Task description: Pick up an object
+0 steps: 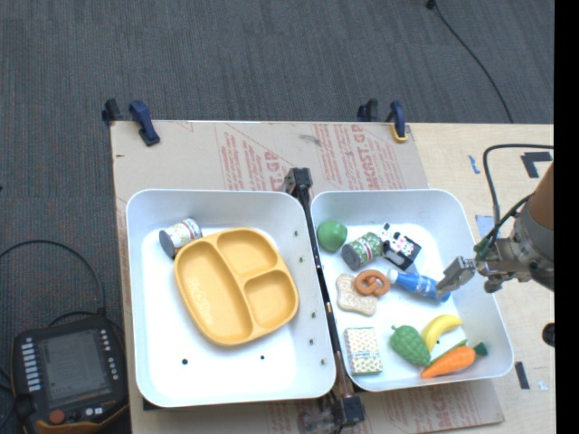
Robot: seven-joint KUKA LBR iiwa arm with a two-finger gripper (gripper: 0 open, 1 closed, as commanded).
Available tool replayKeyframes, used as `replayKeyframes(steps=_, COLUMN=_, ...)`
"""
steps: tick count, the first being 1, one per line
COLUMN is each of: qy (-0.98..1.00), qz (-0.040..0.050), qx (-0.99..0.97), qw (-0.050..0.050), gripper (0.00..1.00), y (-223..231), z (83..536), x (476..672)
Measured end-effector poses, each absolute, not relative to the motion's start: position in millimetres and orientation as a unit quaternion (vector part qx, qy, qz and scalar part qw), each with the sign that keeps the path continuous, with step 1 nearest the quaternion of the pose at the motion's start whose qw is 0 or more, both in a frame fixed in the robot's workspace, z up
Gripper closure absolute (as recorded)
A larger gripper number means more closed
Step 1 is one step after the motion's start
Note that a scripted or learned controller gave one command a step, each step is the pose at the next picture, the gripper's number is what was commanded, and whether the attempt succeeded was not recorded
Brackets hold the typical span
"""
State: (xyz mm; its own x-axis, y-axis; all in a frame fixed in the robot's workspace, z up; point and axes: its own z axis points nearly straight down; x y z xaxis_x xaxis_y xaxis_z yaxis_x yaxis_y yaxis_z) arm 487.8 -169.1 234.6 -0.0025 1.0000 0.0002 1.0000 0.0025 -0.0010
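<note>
The gripper (455,277), its grip state impossible to tell, hovers at the right bin's (432,199) right side beside the blue bottle (416,283), apparently approaching; next it must descend and close.

Below me lay dark grey carpet (271,43), evenly lit. My tabletop (235,156) was a pale printed board held by blue clamps (143,120) along its far edge. A black cable (470,52) trailed over the carpet; a pendant (68,369) sat near-left.

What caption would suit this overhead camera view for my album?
Robot gripper poised over a white bin of toy food, beside a yellow divided plate.
</note>
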Motion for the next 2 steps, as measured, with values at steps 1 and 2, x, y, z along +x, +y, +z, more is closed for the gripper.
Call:
replayKeyframes(steps=1, qy=-0.707, qz=0.0007, qx=-0.707, qw=0.002, gripper=0.0, y=-138, z=86, x=533.5)
replayKeyframes(steps=2, qy=-0.708, qz=0.0004, qx=-0.706, qw=0.001, gripper=0.0, y=-146, z=87, x=583.3)
